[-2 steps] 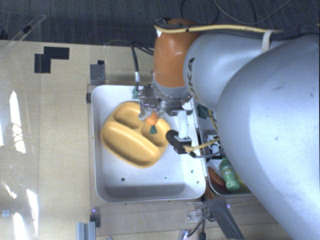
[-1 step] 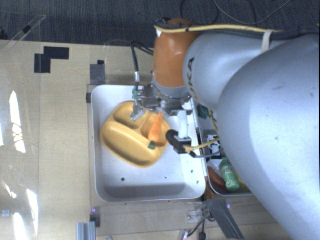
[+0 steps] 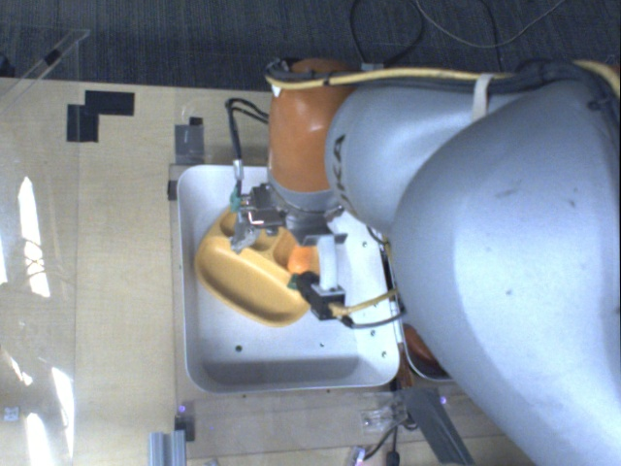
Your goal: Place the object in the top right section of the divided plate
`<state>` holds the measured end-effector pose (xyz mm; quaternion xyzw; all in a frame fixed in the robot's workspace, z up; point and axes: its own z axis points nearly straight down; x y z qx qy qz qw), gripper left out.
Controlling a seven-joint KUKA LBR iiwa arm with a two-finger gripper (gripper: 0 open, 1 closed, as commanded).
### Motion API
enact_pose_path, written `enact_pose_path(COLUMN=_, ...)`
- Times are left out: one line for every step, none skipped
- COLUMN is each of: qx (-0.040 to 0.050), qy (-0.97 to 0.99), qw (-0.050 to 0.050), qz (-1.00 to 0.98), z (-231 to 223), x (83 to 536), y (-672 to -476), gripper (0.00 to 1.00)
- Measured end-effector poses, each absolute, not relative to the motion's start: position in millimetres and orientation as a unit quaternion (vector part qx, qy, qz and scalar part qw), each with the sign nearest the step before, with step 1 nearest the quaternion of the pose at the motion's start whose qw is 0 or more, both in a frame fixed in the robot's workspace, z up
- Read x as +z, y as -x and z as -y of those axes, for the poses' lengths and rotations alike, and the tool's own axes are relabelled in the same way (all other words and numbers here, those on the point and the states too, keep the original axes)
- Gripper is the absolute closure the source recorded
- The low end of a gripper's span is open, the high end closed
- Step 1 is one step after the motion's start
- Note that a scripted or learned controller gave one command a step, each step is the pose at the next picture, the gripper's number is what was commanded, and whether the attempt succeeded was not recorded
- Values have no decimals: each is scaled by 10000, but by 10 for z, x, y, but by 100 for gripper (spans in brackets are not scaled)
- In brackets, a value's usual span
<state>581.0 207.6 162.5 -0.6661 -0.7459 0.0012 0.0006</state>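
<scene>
A yellow divided plate [image 3: 245,278] lies in the left white bin [image 3: 281,362], toward its left and back. My gripper [image 3: 260,223] hangs over the plate's far right part, under the orange wrist band, and covers the sections there. A small orange object [image 3: 303,258] shows just to the right of the gripper, at the plate's right edge. The gripper body hides whether that object rests in a section or is held.
The grey arm covers nearly all of the right bin; a reddish-brown rounded thing [image 3: 423,353] peeks out beneath it at that bin's near left corner. The left bin's front floor is bare white. Black markers [image 3: 95,113] lie on the bench at the far left.
</scene>
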Motion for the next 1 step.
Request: enact_pose_path(qx=-20, qy=6641, qw=-10, qz=7476, z=-1813, x=2187, y=-5832, gripper=0)
